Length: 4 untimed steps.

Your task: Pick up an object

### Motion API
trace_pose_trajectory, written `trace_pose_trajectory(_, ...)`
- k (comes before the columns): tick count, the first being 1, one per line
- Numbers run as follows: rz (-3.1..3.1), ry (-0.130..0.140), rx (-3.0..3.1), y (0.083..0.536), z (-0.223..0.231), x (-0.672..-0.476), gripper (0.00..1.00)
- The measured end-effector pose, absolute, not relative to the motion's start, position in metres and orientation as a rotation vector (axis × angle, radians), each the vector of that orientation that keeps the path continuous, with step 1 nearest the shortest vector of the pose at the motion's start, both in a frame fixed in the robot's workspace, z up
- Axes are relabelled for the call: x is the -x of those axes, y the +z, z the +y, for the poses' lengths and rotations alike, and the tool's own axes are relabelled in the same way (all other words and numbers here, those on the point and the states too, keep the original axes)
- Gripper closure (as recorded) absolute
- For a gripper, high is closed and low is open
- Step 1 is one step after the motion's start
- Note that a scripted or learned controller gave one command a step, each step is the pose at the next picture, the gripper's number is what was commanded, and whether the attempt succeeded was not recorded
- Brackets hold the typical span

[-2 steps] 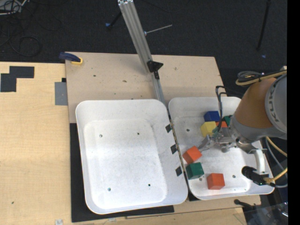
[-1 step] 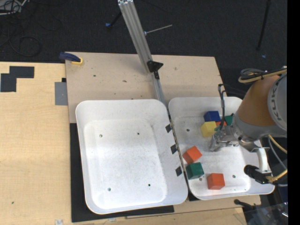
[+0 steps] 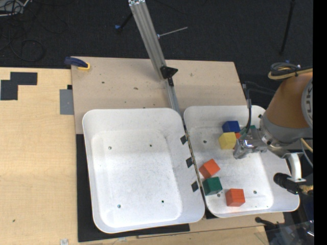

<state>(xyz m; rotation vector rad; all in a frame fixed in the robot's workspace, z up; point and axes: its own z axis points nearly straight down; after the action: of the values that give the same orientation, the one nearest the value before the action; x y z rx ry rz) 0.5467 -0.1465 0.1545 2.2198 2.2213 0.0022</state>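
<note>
- The claw (image 3: 243,150) hangs low in the right bin (image 3: 255,200), just at 3 o'clock of the yellow cube (image 3: 227,141); I cannot tell its state.
- A blue cube (image 3: 231,126) touches the yellow one at 12 o'clock.
- An orange cube (image 3: 209,168), green cube (image 3: 212,186) and red cube (image 3: 235,197) lie toward 6 o'clock.
- The left bin (image 3: 134,170) sits alongside on the counter (image 3: 36,152).

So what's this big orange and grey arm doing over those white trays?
The arm's gripper is down in the right white bin, beside a yellow block and a blue block. An orange block, a green block and a second orange block lie nearer the front. Nothing looks lifted yet.
</note>
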Motion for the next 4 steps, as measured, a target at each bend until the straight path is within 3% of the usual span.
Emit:
trace_pose_trajectory(1,2.221,0.004,-2.217,0.213,-0.142,-0.555,1.0)
trace_pose_trajectory(2,2.224,-0.001,-2.22,0.222,-0.143,-0.555,1.0)
trace_pose_trajectory(4,2.23,0.001,-2.217,0.226,-0.031,-0.567,1.0)
